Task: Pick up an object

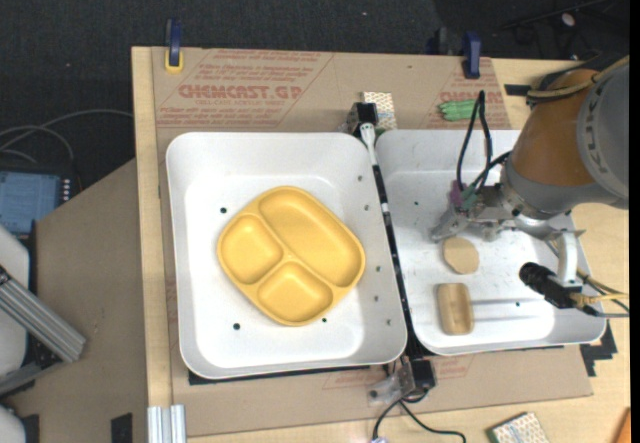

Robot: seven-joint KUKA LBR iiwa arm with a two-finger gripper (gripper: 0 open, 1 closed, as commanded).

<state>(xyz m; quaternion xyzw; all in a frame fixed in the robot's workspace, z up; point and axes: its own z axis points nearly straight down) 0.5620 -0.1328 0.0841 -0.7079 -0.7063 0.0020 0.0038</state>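
The bench (250, 91) bears two white bins (200, 261) side by side.

A divided plate (290, 253) lies in the left bin (190, 231); a disc (461, 254) and mallet (455, 308) in the right bin (420, 171).

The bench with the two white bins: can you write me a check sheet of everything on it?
Surface: brown board bearing a left bin and a right bin.
Job's things: yellow divided plate in left bin; tan round piece and wooden mallet in right bin.
Clutter: green item behind right bin.
Grippers: tool low in right bin, just above the round piece; grip cannot be judged.
Cables: black ones at the arm.
Surroundings: dark carpet.
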